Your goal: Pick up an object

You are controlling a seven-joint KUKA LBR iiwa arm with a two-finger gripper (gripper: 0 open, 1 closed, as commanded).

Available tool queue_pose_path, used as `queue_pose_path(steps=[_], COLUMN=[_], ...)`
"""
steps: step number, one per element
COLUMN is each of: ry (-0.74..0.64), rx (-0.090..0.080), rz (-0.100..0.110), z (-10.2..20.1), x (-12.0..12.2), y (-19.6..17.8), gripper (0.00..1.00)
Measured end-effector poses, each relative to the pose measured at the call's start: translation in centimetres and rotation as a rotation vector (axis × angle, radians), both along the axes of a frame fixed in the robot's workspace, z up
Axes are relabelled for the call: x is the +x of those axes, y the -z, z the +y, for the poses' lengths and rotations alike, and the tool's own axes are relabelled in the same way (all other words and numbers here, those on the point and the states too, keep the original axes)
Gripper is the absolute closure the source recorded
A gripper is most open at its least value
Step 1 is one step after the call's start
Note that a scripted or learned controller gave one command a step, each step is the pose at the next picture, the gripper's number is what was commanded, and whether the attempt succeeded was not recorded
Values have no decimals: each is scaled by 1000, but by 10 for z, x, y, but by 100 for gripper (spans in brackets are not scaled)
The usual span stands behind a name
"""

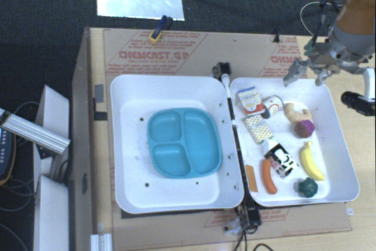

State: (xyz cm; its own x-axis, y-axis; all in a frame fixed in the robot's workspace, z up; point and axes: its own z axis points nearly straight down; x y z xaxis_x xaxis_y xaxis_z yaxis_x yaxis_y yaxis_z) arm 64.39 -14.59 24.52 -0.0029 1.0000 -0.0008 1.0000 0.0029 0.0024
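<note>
Green toy [306, 187] and banana [311, 161] lie untouched in right bin [343, 144]; gripper [307, 75] hovers above, fingers spread, grasping nothing. Pick not begun.

Spread fingers [293, 74] hang above the right bin's [341, 126] far rim, holding nothing.

We are reading one legible word: "CHEMCAST", printed in red capitals on the brown protective sheet [176, 47] lying under the two bins, followed by letters that look like "GP". We are seeing the same red print repeating across that sheet, upside down near the right bin's far corner and again along the near edge, too broken to read. The small carton [249, 100] and the black-and-white item [281, 159] are carrying print too small for us to read.
</note>
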Motion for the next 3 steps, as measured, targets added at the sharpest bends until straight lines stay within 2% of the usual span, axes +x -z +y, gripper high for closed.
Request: queue_pose_path(steps=[1,2,3], ry=[2,1,1], rx=[-1,1,1], rz=[3,3,2], z=[-62,-60,-35], x=[-13,-28,-60], y=[61,133,161], gripper=[0,0,0])
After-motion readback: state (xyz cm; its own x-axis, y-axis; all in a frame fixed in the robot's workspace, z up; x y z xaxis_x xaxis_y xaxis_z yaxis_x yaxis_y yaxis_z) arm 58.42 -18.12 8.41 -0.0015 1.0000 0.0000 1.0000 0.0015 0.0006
